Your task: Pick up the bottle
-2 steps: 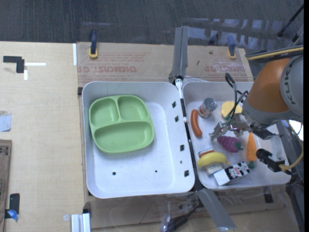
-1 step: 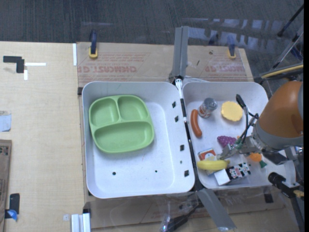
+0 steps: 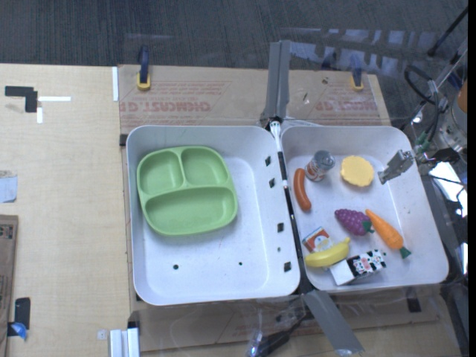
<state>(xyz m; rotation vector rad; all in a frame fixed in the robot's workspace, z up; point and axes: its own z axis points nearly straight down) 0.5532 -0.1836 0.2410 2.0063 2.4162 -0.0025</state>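
— Wooden bench [image 3: 59,199] carries two white bins side by side. What sits in the left bin [image 3: 149,274]?

— One green divided plate [image 3: 187,190], toward ten o'clock.

— And the right bin [image 3: 416,266]?

— Going rightward: a red sausage [image 3: 301,190], the bottle [image 3: 320,166] lying tilted at eleven o'clock, a banana [image 3: 327,254] at seven, purple grapes [image 3: 352,221] at centre, a yellow round piece [image 3: 358,171] at twelve, a carrot [image 3: 387,231] at four.

— The gripper [image 3: 396,167]?

— At two o'clock over the bin's rim, well apart from the bottle. Whether its fingers are parted or closed, I cannot tell.
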